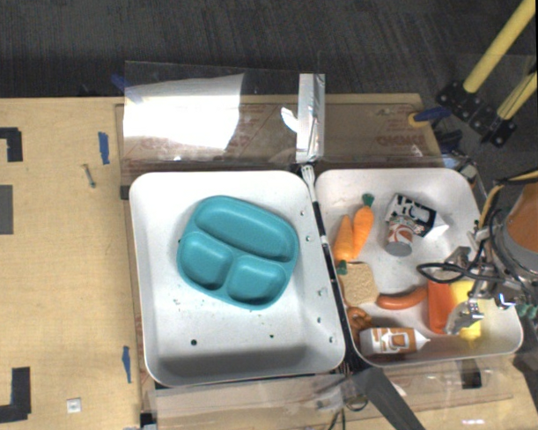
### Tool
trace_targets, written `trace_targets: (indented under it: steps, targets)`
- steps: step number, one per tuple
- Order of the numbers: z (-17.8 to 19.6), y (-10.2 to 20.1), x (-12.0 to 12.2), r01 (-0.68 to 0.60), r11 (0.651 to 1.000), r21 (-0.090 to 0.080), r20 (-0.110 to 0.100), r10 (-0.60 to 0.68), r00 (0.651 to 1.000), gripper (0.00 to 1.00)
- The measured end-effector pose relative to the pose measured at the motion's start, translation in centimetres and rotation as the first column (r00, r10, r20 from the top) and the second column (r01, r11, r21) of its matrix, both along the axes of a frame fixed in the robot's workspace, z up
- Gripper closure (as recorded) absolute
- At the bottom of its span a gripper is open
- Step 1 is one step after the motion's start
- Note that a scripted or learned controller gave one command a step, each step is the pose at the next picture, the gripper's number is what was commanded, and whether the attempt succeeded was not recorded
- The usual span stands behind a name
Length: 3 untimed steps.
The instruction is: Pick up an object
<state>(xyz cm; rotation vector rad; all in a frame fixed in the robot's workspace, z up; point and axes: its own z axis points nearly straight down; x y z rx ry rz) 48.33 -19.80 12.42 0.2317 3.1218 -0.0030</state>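
The right bin (pixel 444 179) holds several toy foods. A carrot (pixel 364 226) and a second orange piece (pixel 345 240) lie at its left wall. A small can (pixel 401 224) lies toward the back. A tan cracker (pixel 359 283), a red sausage (pixel 401 298), an orange block (pixel 440 307), a yellow piece (pixel 466 292) and a white bottle (pixel 393 340) crowd the front. My gripper (pixel 473 315) hangs low over the bin's front right corner, right beside the orange block and over the yellow piece. Nothing shows as lifted.
The left bin (pixel 157 284) carries a teal divided plate (pixel 238 249). A clear plastic divider (pixel 310 120) stands behind the two bins. Black cables (pixel 447 267) loop off the wrist over the right bin. Yellow tripod legs (pixel 501 38) stand at the back right.
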Motion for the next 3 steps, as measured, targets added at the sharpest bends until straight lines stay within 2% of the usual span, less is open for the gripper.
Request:
trace_targets:
  steps: [1,2,3]
  targets:
    - [-3.6,-2.5,3.3,-0.045,0.999,0.001,0.000,0.045,0.999,0.00]
    - [-3.6,-2.3,4.1,0.000,1.000,0.004,-0.001,0.000,1.000,0.00]
    - [-3.6,-0.9,2.2,0.043,0.999,0.001,-0.001,-0.043,0.999,0.00]
